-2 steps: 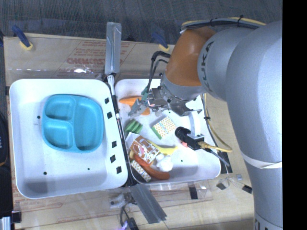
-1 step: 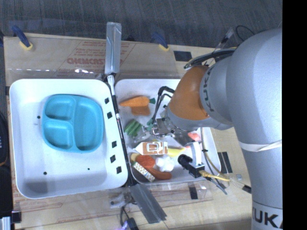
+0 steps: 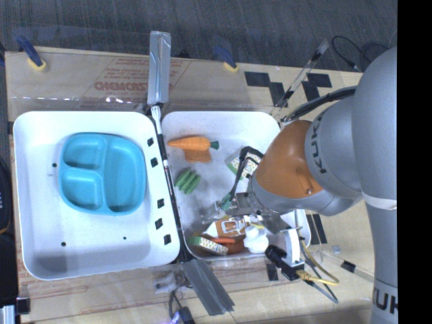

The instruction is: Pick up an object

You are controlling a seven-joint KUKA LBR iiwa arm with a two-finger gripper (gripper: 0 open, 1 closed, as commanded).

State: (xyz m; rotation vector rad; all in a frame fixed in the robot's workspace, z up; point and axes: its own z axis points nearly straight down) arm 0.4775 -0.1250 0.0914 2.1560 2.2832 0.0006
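The right bin (image 3: 216, 123) holds an orange toy carrot (image 3: 192, 144) near its back, a green ridged piece (image 3: 187, 180) below it, and a heap of small packets and toys (image 3: 226, 235) along the front wall. My gripper (image 3: 233, 204) hangs low over that heap, under the orange wrist band (image 3: 287, 167). A pale green-white item (image 3: 241, 160) lies just beside the wrist. The arm hides the bin's right part.
The left bin (image 3: 34, 201) holds a blue divided plate (image 3: 103, 173). A metal divider (image 3: 159, 66) stands between the bins at the back. Cables and tools (image 3: 317, 268) lie on the bench at the front right.
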